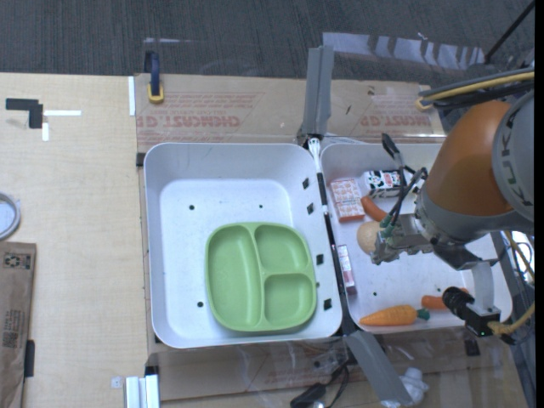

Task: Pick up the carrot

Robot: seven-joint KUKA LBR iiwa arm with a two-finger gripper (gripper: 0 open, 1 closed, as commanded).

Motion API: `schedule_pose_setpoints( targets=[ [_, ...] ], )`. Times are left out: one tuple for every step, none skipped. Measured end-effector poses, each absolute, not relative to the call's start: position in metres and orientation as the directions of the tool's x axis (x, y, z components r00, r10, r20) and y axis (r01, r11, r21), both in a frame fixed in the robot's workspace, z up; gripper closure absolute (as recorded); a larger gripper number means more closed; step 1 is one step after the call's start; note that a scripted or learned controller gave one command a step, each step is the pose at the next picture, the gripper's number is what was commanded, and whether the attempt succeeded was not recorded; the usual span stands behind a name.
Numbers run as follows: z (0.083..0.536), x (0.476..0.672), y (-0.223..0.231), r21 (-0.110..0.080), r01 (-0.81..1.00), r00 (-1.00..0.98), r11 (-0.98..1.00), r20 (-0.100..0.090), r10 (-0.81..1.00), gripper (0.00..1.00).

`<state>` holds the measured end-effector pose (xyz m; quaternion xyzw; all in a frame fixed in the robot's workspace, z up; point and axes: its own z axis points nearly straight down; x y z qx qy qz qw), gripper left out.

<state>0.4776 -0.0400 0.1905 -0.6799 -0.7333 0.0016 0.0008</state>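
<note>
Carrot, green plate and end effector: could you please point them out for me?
carrot (389, 316), camera view, mid orange body.
green plate (261, 276), camera view, centre divider.
end effector (384, 246), camera view, its tip.

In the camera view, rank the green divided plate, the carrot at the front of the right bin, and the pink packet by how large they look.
1. Green divided plate, by far the largest.
2. Carrot.
3. Pink packet.
The carrot and the packet look close in size: the carrot is longer, the packet wider, so their order is unsure.

Two white bins (161, 228), one green plate (259, 276), two carrots (389, 316).
</note>
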Motion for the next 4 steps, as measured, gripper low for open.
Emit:
schedule_pose_setpoints(
  targets=[
    [0.19,0.478,-0.04,-0.003,0.997,-0.075,0.075,-0.001,0.997,0.0],
    [0.257,0.479,-0.069,0.001,0.701,-0.713,0.713,-0.003,0.701,0.0],
    [0.131,0.477,-0.11,-0.001,0.706,-0.708,0.708,0.001,0.706,0.0],
    [0.342,0.479,-0.153,0.0,0.694,-0.72,0.72,-0.002,0.694,0.0]
  ],
)
